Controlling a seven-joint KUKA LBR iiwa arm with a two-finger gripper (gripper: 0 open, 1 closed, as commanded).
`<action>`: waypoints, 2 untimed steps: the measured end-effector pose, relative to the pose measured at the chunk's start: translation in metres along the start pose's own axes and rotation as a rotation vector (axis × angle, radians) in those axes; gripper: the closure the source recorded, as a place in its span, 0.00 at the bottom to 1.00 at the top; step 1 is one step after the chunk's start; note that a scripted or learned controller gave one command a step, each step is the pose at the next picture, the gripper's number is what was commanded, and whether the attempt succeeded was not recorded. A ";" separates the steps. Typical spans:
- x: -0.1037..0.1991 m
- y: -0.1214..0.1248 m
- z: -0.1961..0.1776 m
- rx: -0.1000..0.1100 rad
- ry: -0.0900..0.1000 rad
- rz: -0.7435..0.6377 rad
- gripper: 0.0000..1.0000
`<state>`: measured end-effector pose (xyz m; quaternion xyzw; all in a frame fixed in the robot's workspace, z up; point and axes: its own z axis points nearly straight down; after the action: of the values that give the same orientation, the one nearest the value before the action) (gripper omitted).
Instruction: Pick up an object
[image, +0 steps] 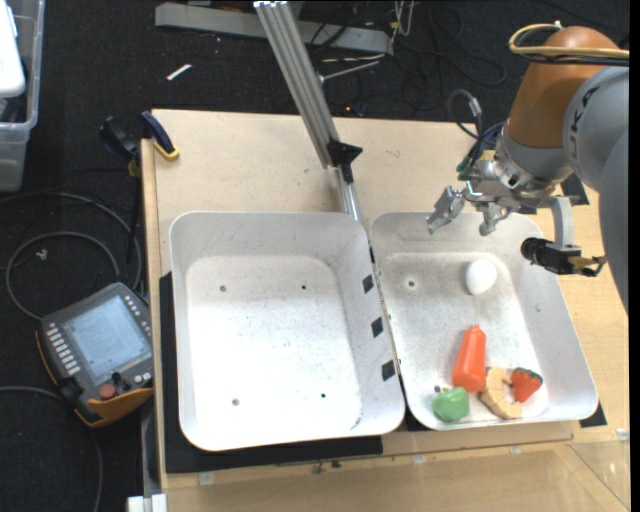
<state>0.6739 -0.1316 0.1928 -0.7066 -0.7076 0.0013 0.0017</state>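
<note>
White ball (481, 276) lies just below the open, empty tool (466, 217).

Both bins are white with dark speckles: the left bin (265, 325) and the right bin (420, 290). In the right one lie a white ball (481, 276), an orange carrot-like piece (469, 358), a green piece (451, 404), a tan piece (498, 392) and a red, green-topped strawberry (526, 382). The table (250, 160) is pale tan

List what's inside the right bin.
Right bin holds a white ball, orange carrot, green piece, tan piece and strawberry. Nothing looks covered.
</note>
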 end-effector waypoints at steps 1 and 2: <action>0.000 0.001 -0.003 -0.004 -0.001 -0.002 0.00; 0.009 0.001 0.057 0.001 0.000 -0.002 0.00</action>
<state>0.6743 -0.1221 0.1360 -0.7058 -0.7085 0.0016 0.0019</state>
